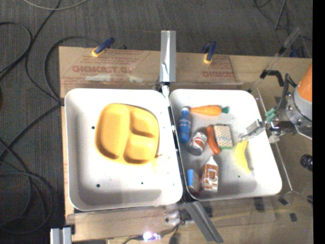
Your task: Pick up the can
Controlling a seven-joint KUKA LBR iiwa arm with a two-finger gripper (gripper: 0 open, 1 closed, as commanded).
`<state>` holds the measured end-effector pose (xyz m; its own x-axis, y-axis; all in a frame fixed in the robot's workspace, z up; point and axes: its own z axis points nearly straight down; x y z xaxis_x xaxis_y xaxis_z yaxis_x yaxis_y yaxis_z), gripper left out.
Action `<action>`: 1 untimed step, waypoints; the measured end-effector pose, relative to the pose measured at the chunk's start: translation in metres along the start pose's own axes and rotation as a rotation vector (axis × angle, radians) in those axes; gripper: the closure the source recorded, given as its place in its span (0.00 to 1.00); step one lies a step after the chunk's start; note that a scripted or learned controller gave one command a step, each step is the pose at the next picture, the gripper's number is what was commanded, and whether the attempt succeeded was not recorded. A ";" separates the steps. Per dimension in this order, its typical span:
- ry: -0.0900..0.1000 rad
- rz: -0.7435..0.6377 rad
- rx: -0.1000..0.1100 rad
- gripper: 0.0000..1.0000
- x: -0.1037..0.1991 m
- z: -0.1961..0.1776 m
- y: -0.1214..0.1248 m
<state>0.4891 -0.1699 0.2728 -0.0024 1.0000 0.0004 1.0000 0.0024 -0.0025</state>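
Two-finger metal gripper [252,131] at right bin's [264,187] right rim, nothing between fingers, spread unclear. Small silver-and-red can [198,143] lies tilted well left of gripper, wedged among clutter beside tan sponge [223,136].

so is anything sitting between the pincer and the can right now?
Yes. The pincer is over the right bin's right side, and the can lies left of it. Between them sit a sponge and an orange sausage-like piece, which seems to touch the can. From above, the can's top looks uncovered.
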 end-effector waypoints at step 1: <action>0.001 0.078 0.002 0.00 0.073 0.113 0.034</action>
<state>0.5225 -0.0971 0.1602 0.0754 0.9972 0.0007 0.9971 -0.0754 -0.0046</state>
